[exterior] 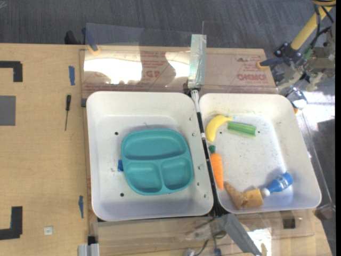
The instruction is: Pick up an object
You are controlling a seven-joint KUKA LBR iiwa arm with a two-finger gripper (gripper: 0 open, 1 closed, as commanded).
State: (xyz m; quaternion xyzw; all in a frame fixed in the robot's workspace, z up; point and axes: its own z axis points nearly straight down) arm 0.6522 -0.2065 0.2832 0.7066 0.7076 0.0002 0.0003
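Observation:
The right bin point(298, 143) holds several objects. A yellow banana point(217, 126) lies near its left wall, with a green block point(242, 128) just to the right of it. An orange carrot point(217, 170) lies along the left wall lower down. At the bin's front, a tan lumpy piece point(244, 197) rests next to a small blue bottle point(278, 184). My gripper point(292, 68) sits outside the bin, beyond its far right corner, among yellow cabling and well away from every object. Nothing shows in its grasp.
The left bin point(101, 143) holds a teal divided plate point(157, 160). A raised divider point(201, 143) separates the two bins. Clear plastic sheeting and cardboard point(160, 68) stand behind the bins. A wooden bench top point(37, 159) spreads to the left.

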